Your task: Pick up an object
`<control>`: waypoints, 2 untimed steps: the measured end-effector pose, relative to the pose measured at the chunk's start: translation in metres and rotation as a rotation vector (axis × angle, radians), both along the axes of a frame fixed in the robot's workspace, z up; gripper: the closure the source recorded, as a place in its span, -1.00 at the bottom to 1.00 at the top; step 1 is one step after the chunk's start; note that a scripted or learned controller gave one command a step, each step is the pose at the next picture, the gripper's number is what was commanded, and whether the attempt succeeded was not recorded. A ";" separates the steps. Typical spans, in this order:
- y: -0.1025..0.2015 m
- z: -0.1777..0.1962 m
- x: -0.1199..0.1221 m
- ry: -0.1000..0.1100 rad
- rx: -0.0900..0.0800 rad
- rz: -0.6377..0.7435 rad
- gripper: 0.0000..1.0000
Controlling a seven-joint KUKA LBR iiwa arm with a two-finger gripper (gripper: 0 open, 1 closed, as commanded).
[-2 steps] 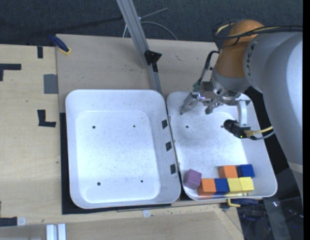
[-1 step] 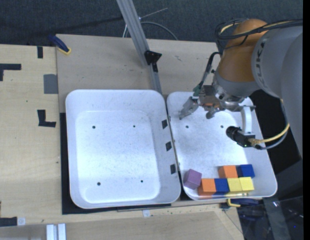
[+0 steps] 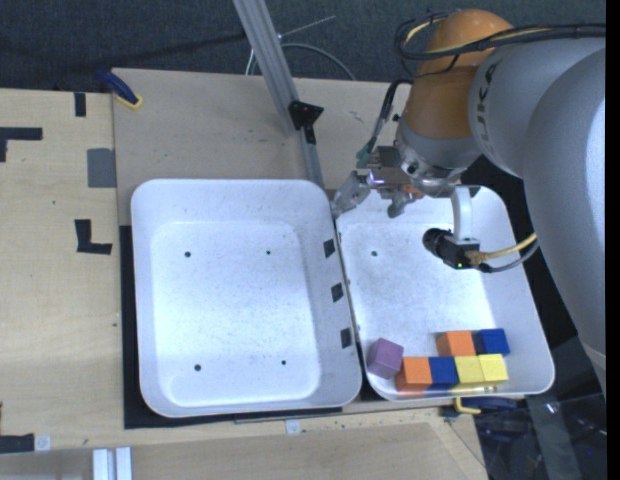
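Partial lettering on the grey arm [image 3: 550, 98] — dark strokes on the curved housing near the orange band [image 3: 455, 68], cut off by the curve, not legible as a word. Nothing else readable: no labels or nos. on the coloured blocks [image 3: 455, 360], the two white bins [image 3: 230, 288], or the desk [image 3: 50, 298]. Black tape marks on the desk at left — plain shapes, no chars. Blue-yellow item [image 3: 120, 88] at the desk's top-left corner: no visible print.
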State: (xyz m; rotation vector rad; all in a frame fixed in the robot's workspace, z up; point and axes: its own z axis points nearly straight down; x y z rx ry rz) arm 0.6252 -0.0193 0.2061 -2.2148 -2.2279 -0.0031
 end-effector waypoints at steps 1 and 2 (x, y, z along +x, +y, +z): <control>0.020 -0.015 -0.010 0.005 -0.002 -0.003 -1.00; 0.059 -0.015 -0.002 0.003 -0.001 0.000 -1.00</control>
